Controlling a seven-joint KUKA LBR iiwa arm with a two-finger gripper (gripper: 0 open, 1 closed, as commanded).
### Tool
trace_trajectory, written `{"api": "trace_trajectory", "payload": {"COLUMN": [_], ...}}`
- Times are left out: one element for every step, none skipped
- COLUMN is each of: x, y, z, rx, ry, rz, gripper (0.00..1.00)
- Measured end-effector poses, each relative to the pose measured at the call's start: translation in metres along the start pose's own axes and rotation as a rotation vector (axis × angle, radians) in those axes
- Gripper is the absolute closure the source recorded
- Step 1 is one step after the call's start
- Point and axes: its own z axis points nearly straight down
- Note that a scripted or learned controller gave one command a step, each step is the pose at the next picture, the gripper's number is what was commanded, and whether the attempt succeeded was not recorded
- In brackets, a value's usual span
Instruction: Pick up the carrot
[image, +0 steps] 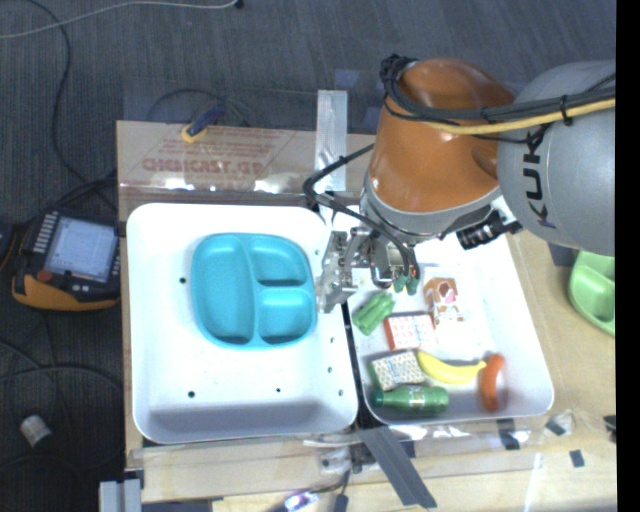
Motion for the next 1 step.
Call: {"api": "trace_trajectory", "payload": {"x": [-0.0288], "y": [-0.1259], "z": [-0.1041], "rx": [0.003], "ry": [-0.003], "rz": [0.327], "gripper": [1.00]}}
